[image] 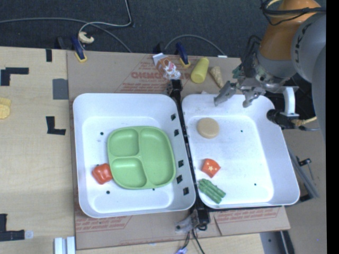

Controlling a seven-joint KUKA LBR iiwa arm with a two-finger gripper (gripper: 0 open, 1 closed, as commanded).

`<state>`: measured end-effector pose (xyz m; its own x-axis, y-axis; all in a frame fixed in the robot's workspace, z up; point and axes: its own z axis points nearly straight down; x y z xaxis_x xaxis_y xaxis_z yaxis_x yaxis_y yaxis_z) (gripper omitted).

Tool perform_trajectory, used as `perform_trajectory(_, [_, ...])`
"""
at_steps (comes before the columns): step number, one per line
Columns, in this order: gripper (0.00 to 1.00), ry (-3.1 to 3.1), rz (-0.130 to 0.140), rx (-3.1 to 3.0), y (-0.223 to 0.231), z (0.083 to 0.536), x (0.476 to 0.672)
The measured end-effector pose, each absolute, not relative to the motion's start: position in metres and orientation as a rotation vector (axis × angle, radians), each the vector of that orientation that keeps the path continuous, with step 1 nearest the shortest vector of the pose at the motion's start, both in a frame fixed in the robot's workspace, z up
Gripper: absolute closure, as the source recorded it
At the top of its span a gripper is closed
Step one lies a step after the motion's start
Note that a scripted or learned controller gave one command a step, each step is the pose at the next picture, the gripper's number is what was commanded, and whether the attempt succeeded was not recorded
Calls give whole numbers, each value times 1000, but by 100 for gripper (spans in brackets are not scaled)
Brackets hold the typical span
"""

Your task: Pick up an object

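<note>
A yellow scrap (4, 109) is lying at the far left edge of the bench (32, 157), well apart from the bins. Black tape marks (55, 125) are sitting on the wood between that scrap and the left bin (85, 142).

In the left bin, a red piece (101, 173) is lying near the front left corner, touching the edge of a green plate (141, 156). The plate, split into three compartments, is taking up the middle of that bin.

Behind the bins, on the cardboard sheet (132, 75), a small wrapped item (167, 66) is sitting near the divider, and a yellow cylinder (199, 70) is lying just to its right, tilted. A tan stick (216, 76) is lying beside the cylinder.

In the right bin (275, 163), a tan disc (208, 127) is resting toward the back left. A red block (211, 167) is sitting nearer the front, and a green piece (211, 190) is lying just in front of it, close to the front wall.

The gripper (235, 97) is hanging over the back rim of the right bin, to the right of and behind the disc, apart from it. Its two fingers (223, 95) are spreading wide, with nothing between them. The arm (288, 36) is reaching in from the right, its orange band showing at the top corner.
</note>
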<state>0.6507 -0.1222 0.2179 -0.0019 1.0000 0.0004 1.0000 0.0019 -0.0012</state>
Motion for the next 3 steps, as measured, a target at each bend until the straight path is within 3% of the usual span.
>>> perform_trajectory(1, [0,-2225,-2,-2220,-109,86,639])
perform_trajectory(2, [0,-2225,-2,-2219,-110,86,647])
perform_trajectory(3, [100,-2227,-1,-2217,-110,95,648])
